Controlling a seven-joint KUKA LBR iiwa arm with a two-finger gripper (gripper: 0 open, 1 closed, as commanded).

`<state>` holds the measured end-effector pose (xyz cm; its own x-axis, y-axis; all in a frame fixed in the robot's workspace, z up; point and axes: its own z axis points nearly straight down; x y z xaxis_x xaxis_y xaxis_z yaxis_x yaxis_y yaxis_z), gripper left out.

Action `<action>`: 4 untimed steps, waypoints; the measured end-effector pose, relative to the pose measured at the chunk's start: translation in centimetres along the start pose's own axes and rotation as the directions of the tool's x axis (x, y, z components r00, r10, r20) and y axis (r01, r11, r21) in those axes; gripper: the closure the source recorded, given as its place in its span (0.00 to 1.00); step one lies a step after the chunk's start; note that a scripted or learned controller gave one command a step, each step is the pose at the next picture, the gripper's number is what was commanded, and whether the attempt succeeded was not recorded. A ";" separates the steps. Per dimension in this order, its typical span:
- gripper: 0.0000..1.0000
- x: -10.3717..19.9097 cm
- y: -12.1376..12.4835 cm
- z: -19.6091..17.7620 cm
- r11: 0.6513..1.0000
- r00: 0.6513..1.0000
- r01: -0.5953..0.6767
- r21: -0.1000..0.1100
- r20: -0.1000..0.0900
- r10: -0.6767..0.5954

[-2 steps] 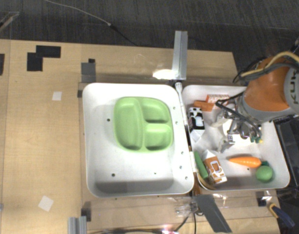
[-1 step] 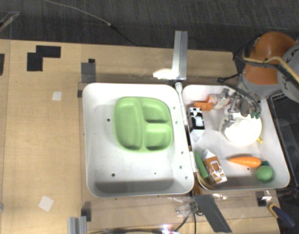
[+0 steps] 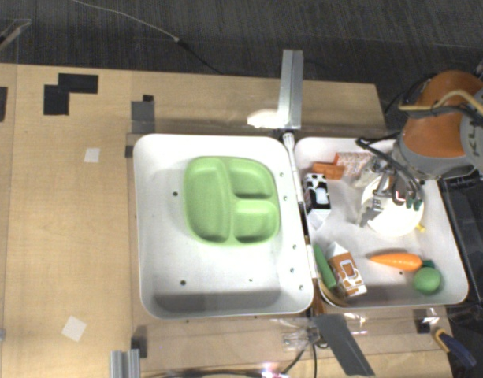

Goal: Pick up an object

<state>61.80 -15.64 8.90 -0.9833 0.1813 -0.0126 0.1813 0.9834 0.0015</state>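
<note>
The gripper [image 3: 375, 209] is hovering over the right bin [image 3: 454, 250] with fingers spread, pinching nothing. A carrot [image 3: 395, 261] is lying just near of it, a green ball [image 3: 427, 280] sitting beside the carrot's right end.

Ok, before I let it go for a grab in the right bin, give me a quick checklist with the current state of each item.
1. Gripper over the right bin: ok, it hangs above the bin's upper middle.
2. Something held already: cannot tell, too small to see.
3. Target under the gripper: cannot tell, a white object lies beside it, exact alignment unclear.
4. Other candidates in view: ok, carrot and green ball lie apart near the bin's lower right.
5. Clutter at the divider: not ok, the small box and a green item sit packed against the left wall.
6. Left bin: ok, holds the green divided tray.
</note>
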 end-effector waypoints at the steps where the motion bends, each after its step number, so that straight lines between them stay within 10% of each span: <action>1: 0.00 9.5 0.0 -0.4 0.997 0.997 0.077 0.001 0.003 -0.077; 2: 0.00 11.7 -5.2 -0.4 0.992 0.992 -0.123 0.000 0.008 0.123; 3: 0.00 12.0 -0.1 -0.4 0.984 0.984 -0.176 0.000 0.011 0.176; 4: 0.00 11.4 -7.2 -0.4 0.993 0.993 -0.115 0.003 0.009 0.115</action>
<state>49.29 -20.70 9.11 -0.9558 0.2932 -0.0214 0.2932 0.9560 0.0000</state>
